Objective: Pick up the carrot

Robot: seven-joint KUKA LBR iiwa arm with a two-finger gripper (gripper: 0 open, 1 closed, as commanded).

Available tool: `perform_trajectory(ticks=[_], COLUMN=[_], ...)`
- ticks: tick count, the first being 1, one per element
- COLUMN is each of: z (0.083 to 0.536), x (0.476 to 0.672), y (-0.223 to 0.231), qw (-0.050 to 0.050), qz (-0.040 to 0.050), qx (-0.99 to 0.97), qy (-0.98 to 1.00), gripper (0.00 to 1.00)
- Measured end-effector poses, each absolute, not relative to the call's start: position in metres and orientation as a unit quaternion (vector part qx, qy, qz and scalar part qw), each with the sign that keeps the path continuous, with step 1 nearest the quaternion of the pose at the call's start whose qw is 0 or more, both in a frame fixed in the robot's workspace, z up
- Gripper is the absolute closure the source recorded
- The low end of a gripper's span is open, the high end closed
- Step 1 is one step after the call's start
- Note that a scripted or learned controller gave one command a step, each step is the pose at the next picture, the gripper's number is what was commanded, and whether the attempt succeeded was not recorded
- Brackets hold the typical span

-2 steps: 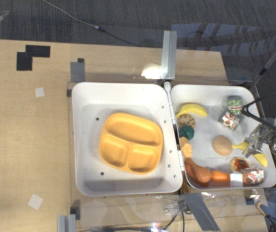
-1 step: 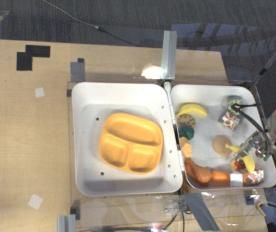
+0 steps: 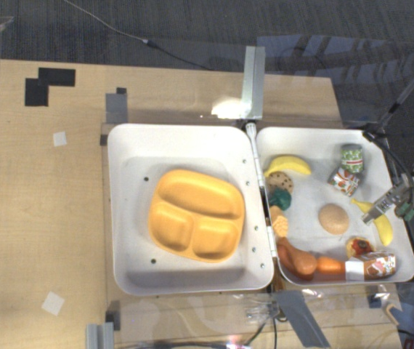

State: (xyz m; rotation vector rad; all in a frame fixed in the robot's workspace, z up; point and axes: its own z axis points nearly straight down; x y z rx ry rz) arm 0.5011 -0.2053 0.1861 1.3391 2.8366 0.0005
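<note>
Tool at the right bin's edge, carrot not yet taken.
The tool (image 3: 388, 203) hovers by a banana (image 3: 383, 227), holding nothing; its opening I can't tell. The carrot (image 3: 329, 266) lies along the right bin's (image 3: 316, 138) near wall, likely light, stiff, slick plastic; grip mid-body.
</note>
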Motion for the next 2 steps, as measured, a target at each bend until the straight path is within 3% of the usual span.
perform_trajectory(ticks=[2], z=[0.1713], x=[0.4890], y=[-0.2061], qw=[0.001], qz=[0.0000], qx=[0.579], qy=[0.816], gripper=[1.00])
